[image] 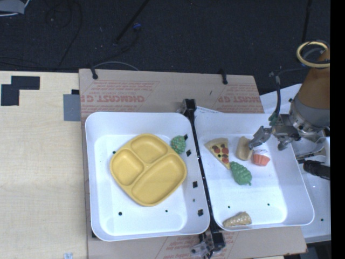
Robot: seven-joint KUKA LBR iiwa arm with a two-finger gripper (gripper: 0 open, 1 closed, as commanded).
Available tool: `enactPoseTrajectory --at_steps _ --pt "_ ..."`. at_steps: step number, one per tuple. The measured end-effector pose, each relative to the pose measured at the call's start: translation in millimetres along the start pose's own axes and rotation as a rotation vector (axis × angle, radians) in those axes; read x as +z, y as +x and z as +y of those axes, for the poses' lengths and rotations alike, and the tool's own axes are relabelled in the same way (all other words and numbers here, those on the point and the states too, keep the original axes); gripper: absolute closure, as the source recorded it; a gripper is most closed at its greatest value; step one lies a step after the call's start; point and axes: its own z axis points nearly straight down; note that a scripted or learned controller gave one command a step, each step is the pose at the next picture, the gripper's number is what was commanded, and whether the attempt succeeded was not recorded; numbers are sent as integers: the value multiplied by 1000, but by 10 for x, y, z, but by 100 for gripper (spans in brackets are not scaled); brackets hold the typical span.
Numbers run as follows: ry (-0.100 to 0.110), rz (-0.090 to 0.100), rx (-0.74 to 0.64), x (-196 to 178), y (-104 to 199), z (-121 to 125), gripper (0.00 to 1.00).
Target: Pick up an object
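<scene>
My gripper point(272, 140) hangs over the right bin's point(302, 198) far right part, fingers spread and nothing between them. Just below it and slightly left sits a small red-and-white cupcake point(261, 158). A tan chunk point(243, 149) leans beside the left fingertip point(260, 136). Further left lies a pizza slice point(219, 150), with a green broccoli piece point(241, 174) below it. A tan bread piece point(237, 219) rests at the bin's near edge.
The left bin point(102, 198) bears a yellow divided plate point(149, 169), and a small green leafy toy point(178, 143) lies by the plate's upper right. A black divider point(197, 166) runs between the bins. The arm point(315, 99) comes in from the right.
</scene>
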Motion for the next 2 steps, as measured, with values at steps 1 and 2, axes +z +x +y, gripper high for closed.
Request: enactPoseTrajectory --at_steps 1,2 --pt "-13 -2 -3 -87 4 28 0" --pt "-12 -3 -3 332 -21 48 0"
